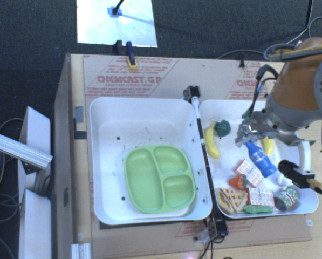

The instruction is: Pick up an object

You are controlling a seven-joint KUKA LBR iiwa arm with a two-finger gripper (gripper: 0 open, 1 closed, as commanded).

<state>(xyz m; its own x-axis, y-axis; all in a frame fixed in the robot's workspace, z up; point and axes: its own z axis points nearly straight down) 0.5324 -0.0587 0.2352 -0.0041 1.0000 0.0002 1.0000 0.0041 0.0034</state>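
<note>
**Kid:** So where is the pincer [251, 129] right now?

**Helper:** It is down low in the right bin [312, 203], just at the top end of the blue bottle [259, 158]. I cannot tell how it is set, so I will not guess if it has the bottle.

**Kid:** What is close to it?

**Helper:** A small yellow thing [268, 144] sits just beside the bottle. The dark green toy [222, 128] is a little to the left. The banana [211, 142] lies by the wall between the bins.

**Kid:** And lower down?

**Helper:** A red and white box [246, 169], an orange toy [235, 182], another box [260, 197], a waffle [231, 199], a green bean shape [257, 210] and a round speckled ball [286, 199]. They are all packed close together. The left bin [104, 117] has a green tray [159, 178] with three parts.

**Kid:** What could go wrong?

**Helper:** I think the bottle could slip. It is round and lying at a slant, so it may roll away. The pincer might also bump the yellow thing, because it is so near. Or it could come up with nothing.
</note>
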